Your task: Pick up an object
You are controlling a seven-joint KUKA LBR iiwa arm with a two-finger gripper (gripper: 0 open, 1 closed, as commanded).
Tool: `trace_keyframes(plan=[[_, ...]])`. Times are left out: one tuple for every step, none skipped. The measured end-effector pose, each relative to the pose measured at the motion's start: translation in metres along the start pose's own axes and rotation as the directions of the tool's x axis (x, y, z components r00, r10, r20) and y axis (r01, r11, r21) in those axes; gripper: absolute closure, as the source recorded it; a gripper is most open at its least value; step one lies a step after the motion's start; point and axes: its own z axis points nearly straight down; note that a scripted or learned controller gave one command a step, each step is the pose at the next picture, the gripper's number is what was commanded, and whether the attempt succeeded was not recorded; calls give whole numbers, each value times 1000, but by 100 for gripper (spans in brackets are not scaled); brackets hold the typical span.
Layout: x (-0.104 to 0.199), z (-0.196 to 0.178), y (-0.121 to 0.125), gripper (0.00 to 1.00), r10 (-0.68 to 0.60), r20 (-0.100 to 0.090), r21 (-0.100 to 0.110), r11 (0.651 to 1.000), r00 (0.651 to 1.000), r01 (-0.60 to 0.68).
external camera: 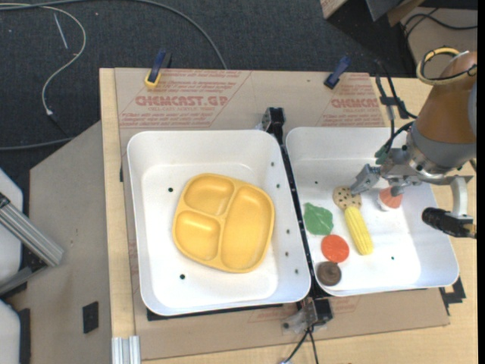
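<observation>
My gripper (379, 179) hangs over the right bin (424, 275) at the right of the frame, reached in from the right edge on the grey arm (447, 120) with its orange band; whether it is open or closed I cannot tell, and nothing visibly sits in it; beneath and just left of it lies a small tan piece with dark dots (345, 197), and a small red-and-white object (391, 199) shows just below it; lower in the same bin, toward frame centre, lie a yellow corn cob (358, 230), a green leafy piece (318, 218), a red-orange round object (335, 248) and a dark brown round one (329, 273), close together and in places touching; the left bin (151, 173) at frame centre-left bears a yellow divided plate (224, 222); any of the right bin's pieces would serve the task; they look like light toy food, stiff and smooth, so I judge them likely to slip or roll; the corn cob seems the surest, taken across its narrow middle, while the round ones may squirt out sideways and the flat tan piece offers little edge.
</observation>
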Motion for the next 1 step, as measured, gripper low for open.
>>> trace_keyframes(plan=[[0,-14,2,100,-1,2,-8,1000,1000,1]])
